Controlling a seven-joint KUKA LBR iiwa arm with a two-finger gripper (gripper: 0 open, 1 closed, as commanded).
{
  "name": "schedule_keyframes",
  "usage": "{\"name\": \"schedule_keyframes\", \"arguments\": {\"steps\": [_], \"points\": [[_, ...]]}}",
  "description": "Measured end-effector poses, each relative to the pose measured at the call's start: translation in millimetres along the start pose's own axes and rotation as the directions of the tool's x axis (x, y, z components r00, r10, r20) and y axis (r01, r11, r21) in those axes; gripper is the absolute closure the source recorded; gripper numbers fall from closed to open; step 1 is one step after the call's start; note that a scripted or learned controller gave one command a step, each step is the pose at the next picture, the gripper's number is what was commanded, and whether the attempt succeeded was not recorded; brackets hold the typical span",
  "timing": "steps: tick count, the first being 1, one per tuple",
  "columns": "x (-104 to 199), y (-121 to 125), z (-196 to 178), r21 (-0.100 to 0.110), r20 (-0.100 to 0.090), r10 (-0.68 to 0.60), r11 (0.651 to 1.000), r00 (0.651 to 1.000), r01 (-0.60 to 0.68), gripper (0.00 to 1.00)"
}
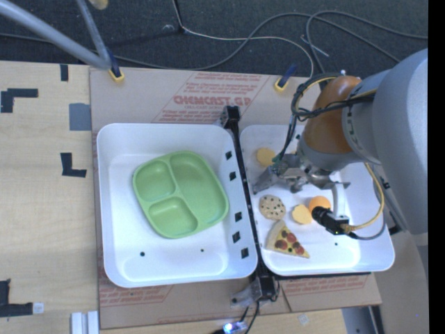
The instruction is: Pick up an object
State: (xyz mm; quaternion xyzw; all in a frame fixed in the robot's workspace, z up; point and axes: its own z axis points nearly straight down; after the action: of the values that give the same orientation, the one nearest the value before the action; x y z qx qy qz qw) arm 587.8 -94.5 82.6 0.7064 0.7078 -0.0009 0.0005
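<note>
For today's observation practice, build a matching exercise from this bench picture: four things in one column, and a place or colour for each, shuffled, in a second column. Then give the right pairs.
Column one:
1. divided plate
2. pizza slice
3. cookie
4. arm's band

Column two:
A. orange, above the wrist
B. triangular, nearest the right bin's front edge
C. green, in the left bin
D. round with dark chips, in the right bin near the divider

Pairs: 1-C, 2-B, 3-D, 4-A.
</note>
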Motion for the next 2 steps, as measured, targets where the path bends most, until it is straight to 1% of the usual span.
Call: {"name": "schedule_keyframes", "arguments": {"steps": [1,2], "points": [[0.1,0.9,-12.8,-0.002,0.000,-0.001,1.000,1.000,0.001,1.00],[-7.0,-5.3,-67.2,-0.004,-0.001,0.002,1.000,1.000,-0.002,1.00]]}}
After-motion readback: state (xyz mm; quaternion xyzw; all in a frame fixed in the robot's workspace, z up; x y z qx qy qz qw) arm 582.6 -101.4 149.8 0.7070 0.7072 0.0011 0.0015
